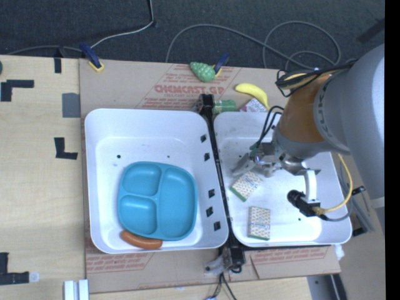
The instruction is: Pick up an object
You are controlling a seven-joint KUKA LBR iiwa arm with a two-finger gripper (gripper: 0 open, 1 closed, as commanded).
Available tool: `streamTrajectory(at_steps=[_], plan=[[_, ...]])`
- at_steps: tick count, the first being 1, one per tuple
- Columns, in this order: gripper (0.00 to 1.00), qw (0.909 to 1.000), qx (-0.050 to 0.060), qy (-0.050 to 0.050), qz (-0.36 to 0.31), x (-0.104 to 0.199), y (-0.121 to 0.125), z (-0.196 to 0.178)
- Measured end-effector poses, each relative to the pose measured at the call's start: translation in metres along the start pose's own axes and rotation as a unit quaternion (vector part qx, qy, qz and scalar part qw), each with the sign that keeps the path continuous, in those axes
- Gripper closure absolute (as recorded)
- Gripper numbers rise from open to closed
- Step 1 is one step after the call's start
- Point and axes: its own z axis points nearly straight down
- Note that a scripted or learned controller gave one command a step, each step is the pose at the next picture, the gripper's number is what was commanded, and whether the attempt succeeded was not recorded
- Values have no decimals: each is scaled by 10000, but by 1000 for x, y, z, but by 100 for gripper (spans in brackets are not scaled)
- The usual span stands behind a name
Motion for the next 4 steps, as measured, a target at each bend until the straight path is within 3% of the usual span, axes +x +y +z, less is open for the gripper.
streamTrajectory(at_steps=[2, 3, 4], plan=[[0, 10000, 21, 3, -5, -1, 84, 2], [0, 10000, 22, 1, 7, 6, 32, 1], [0, 10000, 20, 6, -2, -1, 67, 1]])
